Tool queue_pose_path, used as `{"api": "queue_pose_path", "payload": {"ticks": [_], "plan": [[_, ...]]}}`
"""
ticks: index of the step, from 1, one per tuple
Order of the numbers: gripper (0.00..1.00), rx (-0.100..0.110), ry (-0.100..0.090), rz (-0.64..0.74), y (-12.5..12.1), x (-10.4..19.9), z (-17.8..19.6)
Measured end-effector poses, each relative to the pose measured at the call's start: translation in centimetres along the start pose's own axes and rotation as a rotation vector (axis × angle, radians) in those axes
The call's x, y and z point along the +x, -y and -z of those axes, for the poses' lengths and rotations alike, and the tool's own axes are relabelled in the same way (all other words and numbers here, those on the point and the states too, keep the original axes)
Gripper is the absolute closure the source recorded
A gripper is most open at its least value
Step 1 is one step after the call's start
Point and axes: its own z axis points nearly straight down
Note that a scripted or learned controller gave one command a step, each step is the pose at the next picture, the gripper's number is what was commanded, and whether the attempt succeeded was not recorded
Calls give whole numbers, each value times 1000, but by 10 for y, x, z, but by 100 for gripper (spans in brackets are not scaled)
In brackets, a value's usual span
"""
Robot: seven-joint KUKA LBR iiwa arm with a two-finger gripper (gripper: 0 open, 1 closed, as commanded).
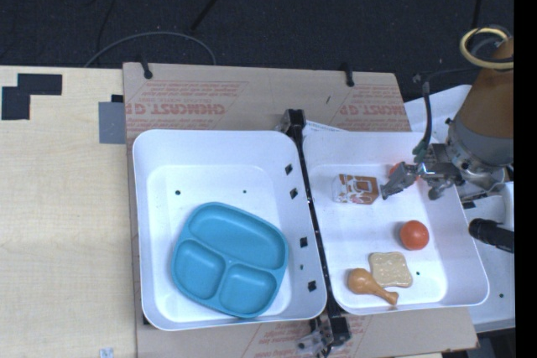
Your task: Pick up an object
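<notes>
In the right bin [457,281] lie a small white and brown packet [357,189], a red ball-like fruit [414,235], a slice of toast [391,270] and a toy drumstick [370,284]. My gripper [413,189] hovers over the bin's upper right part, just right of the packet and above the red fruit. Its fingers are spread open with nothing between them. The grey and orange arm [487,113] comes in from the right.
The left bin [159,163] holds a blue divided plate [228,259]. A dark divider [304,205] runs between the two bins. Cardboard [252,101] lies under both bins, and black cables cross the dark floor behind.
</notes>
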Motion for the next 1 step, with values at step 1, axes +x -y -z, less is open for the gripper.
{"api": "queue_pose_path", "payload": {"ticks": [1], "plan": [[0,-12,2,2,-3,0,7]]}}
